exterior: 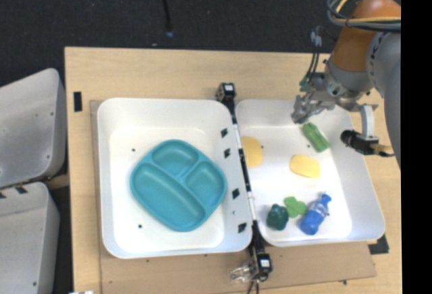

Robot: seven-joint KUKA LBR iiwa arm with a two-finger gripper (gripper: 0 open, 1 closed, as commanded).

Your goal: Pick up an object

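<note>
Right bin (361,208) holds two yellow, three green, one blue item.

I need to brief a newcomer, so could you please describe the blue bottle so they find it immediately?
Look in the right bin, at its near edge. The blue bottle lies tilted there, rightmost of three clustered items. Unlike its two green neighbours, it is bright blue.
</note>
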